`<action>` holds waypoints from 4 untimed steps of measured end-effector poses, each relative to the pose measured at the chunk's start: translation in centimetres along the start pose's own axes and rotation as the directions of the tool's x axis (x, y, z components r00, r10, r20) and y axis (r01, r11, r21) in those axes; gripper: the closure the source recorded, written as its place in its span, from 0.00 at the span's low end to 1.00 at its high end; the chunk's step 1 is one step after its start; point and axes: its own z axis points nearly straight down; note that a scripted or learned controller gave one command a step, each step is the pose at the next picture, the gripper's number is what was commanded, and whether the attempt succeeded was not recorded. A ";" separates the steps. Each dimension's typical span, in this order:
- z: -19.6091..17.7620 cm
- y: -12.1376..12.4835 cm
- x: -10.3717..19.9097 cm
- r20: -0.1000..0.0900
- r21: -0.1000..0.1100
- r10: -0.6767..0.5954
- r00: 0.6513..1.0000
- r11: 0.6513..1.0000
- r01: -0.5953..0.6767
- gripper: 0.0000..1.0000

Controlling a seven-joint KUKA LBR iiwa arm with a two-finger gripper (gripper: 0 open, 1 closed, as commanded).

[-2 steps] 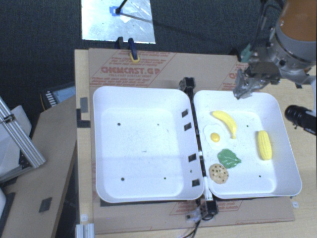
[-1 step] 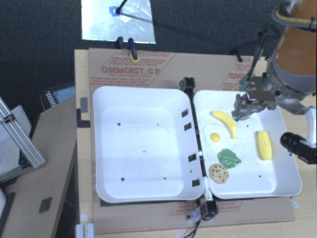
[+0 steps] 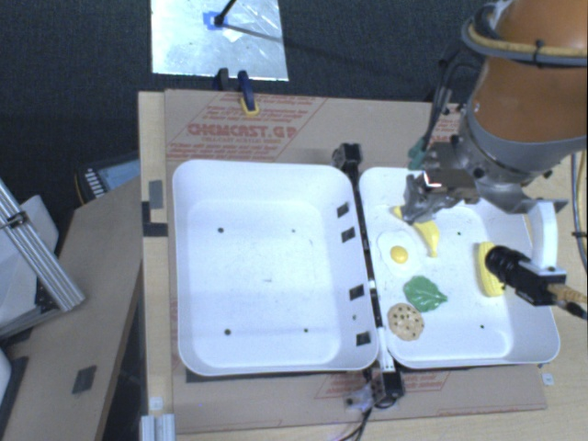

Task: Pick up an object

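The shallow white plastic bin on the left (image 3: 257, 265) sits beside its twin on the right (image 3: 459, 343). In the right bin, the grey arm with its orange band (image 3: 528, 62) leans in from the right, its two-finger gripper (image 3: 418, 208) pointing down at the bin's upper left part. Whether the claw is open or closed, I cannot tell. Just below it lies a yellow banana-shaped toy (image 3: 427, 237), long axis running top to bottom. Nearby are a fried-egg toy (image 3: 398, 249), a green leaf (image 3: 424, 292), a round speckled cookie (image 3: 405, 321) and a yellow block (image 3: 488, 269).
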 end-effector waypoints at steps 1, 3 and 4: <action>-2.5 0.0 4.0 0.000 -0.002 -0.001 1.000 1.000 0.001 1.00; -8.3 0.1 7.6 -0.003 -0.010 -0.001 1.000 1.000 0.001 1.00; 0.3 0.0 5.0 0.003 0.007 0.008 1.000 1.000 -0.008 1.00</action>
